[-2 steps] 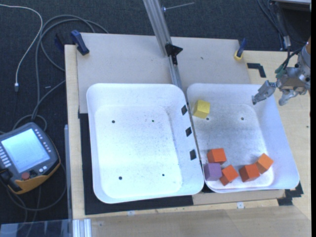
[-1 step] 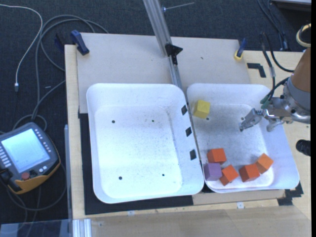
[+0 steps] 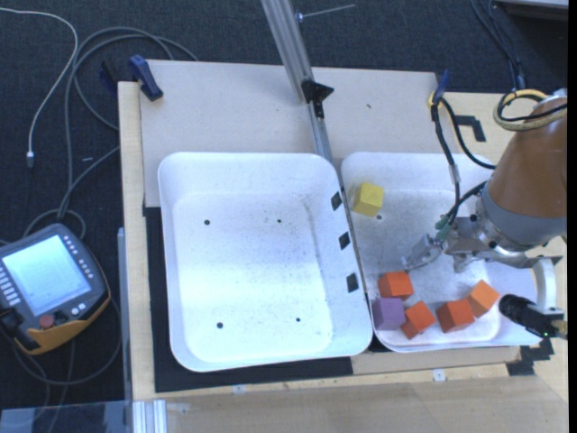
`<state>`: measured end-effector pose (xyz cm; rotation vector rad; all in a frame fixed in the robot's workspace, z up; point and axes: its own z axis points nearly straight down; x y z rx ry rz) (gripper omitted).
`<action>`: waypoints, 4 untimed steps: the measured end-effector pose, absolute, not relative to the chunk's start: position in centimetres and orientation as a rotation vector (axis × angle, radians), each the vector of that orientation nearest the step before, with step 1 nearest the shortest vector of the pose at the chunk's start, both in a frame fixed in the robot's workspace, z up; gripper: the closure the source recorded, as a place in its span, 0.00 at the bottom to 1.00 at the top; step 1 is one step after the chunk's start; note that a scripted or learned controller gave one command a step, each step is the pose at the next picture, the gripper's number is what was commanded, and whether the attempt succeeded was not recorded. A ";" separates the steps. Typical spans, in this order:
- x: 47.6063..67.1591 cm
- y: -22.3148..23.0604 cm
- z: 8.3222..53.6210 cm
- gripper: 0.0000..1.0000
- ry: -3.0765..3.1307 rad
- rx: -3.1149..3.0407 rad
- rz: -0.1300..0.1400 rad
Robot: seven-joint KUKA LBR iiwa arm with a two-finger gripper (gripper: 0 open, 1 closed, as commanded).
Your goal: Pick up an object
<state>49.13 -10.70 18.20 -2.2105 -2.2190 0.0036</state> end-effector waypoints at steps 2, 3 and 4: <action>48.7 -8.3 9.9 0.00 -2.220 -2.221 -0.001; 48.8 -8.3 11.0 1.00 -2.222 -2.221 -0.003; 50.3 1.8 20.3 1.00 -2.235 -2.212 -0.013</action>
